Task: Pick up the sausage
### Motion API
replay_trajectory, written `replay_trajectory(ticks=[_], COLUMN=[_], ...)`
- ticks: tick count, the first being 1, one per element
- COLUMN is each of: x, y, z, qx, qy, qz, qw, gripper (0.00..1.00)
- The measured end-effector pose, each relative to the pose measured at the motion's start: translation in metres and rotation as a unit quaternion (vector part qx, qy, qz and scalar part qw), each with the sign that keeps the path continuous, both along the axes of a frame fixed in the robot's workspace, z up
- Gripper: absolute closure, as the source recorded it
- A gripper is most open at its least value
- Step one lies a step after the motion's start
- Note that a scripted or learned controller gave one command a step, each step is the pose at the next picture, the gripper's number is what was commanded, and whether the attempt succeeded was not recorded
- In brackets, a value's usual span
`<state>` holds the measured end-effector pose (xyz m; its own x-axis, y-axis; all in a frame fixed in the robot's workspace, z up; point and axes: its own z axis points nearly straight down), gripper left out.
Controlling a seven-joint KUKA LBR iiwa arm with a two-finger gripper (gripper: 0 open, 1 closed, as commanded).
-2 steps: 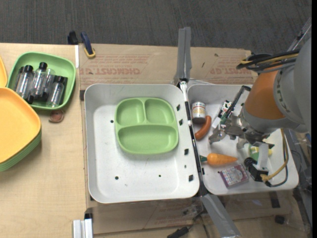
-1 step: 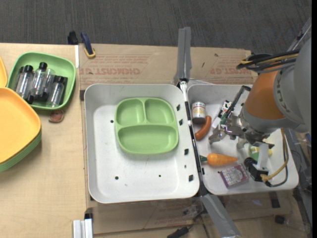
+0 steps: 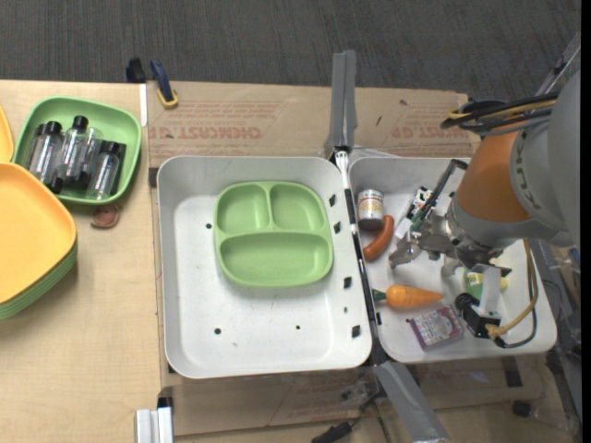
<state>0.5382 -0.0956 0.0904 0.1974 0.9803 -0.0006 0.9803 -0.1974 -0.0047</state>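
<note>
The sausage (image 3: 379, 237), reddish-brown and curved, lies in the right bin (image 3: 399, 342) near its left wall, just below a small tin can (image 3: 370, 207). My gripper (image 3: 407, 251) hangs low in the same bin, a short way right of the sausage and apart from it. Its metal fingers (image 3: 403, 255) point down and left, and nothing sits between them. The grey arm with its orange band (image 3: 494, 187) comes in from the right.
An orange carrot (image 3: 413, 295) lies below the gripper, and a purple packet (image 3: 435, 327) beneath that. The left bin (image 3: 189, 332) holds a green divided plate (image 3: 273, 233). A green tray of bottles (image 3: 78, 149) and yellow plates (image 3: 28, 243) stand on the bench at left.
</note>
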Motion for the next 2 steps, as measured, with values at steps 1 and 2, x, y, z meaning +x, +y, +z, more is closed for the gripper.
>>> replay_trajectory(ticks=[1, 2], x=[0.0, 0.0], y=[0.0, 0.0], z=[0.0, 0.0], qx=[0.0, 0.0], qy=[0.0, 0.0], qz=[0.0, 0.0], qw=[1.0, 1.0], gripper=[0.0, 0.0])
